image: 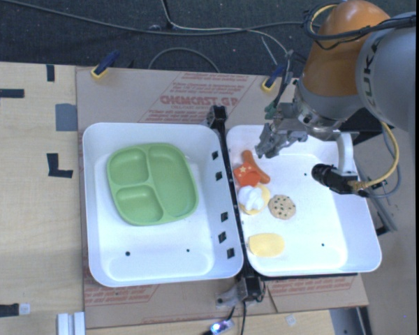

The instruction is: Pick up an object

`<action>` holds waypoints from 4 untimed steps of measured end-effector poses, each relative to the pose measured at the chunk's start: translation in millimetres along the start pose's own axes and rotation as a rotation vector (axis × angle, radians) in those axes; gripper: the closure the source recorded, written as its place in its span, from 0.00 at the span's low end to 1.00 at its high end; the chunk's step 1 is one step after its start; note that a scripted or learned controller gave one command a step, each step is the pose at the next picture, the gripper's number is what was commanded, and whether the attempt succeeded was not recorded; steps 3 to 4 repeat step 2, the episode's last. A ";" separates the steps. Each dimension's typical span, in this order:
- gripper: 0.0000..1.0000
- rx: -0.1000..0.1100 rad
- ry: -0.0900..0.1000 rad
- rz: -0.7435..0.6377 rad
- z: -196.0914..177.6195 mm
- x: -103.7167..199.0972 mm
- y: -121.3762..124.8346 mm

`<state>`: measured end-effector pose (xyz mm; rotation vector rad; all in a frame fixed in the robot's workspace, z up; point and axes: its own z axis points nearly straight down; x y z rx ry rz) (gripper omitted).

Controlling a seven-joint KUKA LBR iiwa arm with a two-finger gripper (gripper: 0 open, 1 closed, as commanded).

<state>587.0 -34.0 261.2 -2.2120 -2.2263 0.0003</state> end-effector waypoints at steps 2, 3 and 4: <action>1.00 0.002 0.000 -0.001 34.4 111.7 -18.3; 1.00 0.002 0.000 -0.001 34.4 111.7 -18.3; 1.00 0.002 0.000 -0.001 34.4 111.7 -18.3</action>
